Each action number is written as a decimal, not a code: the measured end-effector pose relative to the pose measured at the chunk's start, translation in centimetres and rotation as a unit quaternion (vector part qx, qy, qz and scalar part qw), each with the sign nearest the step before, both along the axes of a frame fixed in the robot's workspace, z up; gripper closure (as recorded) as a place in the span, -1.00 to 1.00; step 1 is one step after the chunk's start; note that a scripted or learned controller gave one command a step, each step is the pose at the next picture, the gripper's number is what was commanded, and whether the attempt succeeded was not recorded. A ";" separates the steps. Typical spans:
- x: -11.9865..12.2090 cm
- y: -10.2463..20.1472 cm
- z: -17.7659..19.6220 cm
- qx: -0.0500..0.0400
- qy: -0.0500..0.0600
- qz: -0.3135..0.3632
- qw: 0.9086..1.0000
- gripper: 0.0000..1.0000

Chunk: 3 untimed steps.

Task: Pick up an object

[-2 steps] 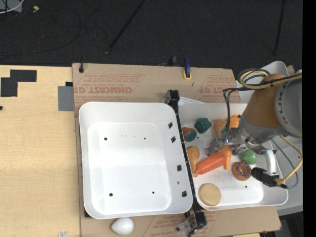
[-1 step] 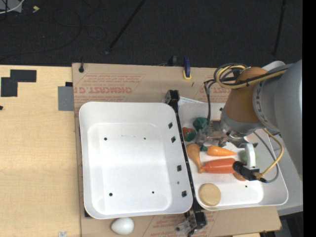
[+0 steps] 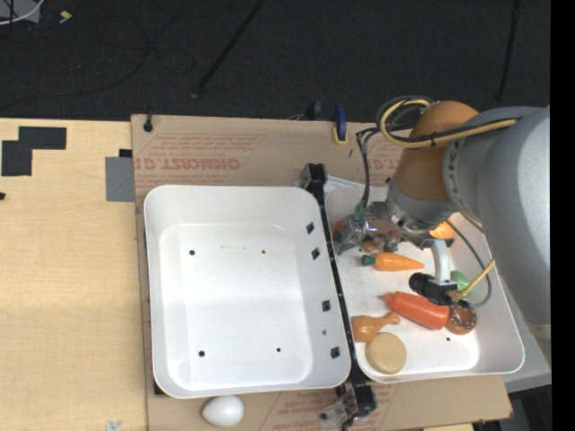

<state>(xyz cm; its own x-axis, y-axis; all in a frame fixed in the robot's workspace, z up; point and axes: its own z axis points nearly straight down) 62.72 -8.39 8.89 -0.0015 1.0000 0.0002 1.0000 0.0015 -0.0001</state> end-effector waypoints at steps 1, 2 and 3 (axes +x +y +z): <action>0.2 -0.5 -0.1 0.000 0.001 0.000 1.000 -1.00; 0.0 -0.8 -0.2 0.000 0.002 -0.001 1.000 -1.00; -0.1 -0.8 0.8 0.001 0.003 0.000 1.000 1.00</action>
